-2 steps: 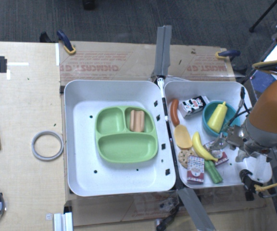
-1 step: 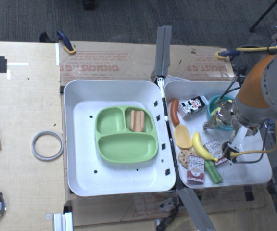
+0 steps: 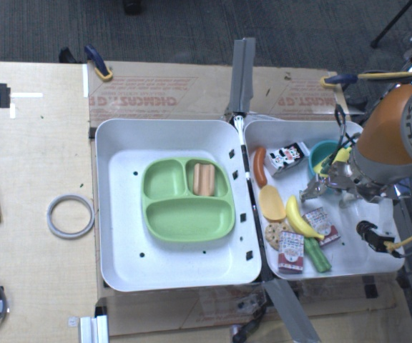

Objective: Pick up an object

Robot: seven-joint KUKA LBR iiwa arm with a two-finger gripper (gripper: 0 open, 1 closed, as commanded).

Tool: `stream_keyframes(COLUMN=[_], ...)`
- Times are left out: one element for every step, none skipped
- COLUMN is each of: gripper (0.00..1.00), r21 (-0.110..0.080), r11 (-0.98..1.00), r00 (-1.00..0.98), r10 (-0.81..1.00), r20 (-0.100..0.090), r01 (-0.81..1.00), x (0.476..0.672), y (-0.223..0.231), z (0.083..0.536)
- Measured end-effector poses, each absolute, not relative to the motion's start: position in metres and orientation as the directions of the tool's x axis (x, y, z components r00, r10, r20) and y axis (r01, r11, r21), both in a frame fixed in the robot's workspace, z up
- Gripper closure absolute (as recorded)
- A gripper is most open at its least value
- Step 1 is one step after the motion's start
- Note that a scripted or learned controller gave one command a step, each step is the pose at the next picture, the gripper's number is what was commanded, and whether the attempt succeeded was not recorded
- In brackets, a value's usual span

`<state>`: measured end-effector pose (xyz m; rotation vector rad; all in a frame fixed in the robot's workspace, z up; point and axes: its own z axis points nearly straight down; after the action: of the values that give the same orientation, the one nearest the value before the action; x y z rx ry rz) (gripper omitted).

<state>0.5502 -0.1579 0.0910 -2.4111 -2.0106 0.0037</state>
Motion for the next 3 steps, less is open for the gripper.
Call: stream_keyframes(gripper=[0.0,0.0,0.0], r21=[-0.002,0.0,-0.001], r11=[0.085,0.123,0.186], r00=[-0.085,-0.123,-0.186], r10=[0.996,0.992,0.982], r20=[0.0,-0.001,-0.001], r01=[0.996,0.992,0.983], x=[0.542,0.543,0.607], y=[-0.129,-0.189,-0.184], z=[0.091,0.091,0.092])
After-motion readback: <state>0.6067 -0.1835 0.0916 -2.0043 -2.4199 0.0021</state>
